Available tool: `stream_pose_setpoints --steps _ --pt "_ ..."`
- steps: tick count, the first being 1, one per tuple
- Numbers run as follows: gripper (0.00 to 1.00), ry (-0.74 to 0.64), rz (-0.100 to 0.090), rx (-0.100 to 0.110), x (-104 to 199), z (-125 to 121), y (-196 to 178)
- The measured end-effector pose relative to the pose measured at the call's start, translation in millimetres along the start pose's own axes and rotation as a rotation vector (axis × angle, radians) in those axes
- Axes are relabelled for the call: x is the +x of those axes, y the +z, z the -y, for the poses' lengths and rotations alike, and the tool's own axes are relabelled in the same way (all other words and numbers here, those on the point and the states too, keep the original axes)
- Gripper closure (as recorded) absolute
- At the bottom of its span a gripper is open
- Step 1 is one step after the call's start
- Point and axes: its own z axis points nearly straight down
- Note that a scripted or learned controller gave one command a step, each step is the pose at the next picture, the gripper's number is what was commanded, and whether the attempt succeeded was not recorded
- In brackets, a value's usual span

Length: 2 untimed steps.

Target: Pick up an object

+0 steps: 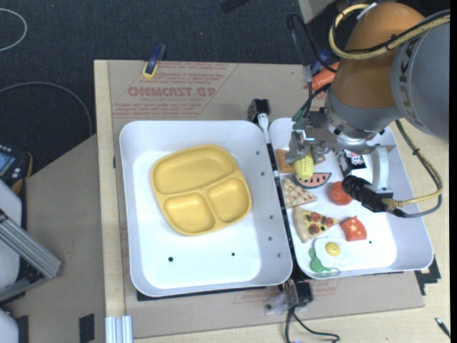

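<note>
While I hold the gripper point(305, 148) over the corn cob point(305, 166) near the right bin's point(410, 252) left wall, jaw state indeterminate; crowding watermelon slice point(315, 179) risks a fouled grasp.

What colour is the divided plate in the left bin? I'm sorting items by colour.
Yellow. The divided plate shows plainly in the camera view, lying in the left bin.

The arm point(421, 56) is bulky and rounded, its shell a smooth grey; above the wrist sits a broad glossy orange band point(375, 48), domed at the top; a yellow cable point(350, 16) loops over that dome; thin dark wires run down the wrist's side; a black cable point(410, 204) trails off below; the end effector point(305, 143) is small, metallic and grey.
</note>
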Motion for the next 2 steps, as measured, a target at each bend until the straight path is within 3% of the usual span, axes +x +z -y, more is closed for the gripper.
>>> stream_pose_setpoints --steps 1,2 --pt "1.0 0.002 0.001 0.001 59.6 -11.5 9.6" --pt "1.0 0.006 0.001 0.003 63.2 -7.6 6.7"
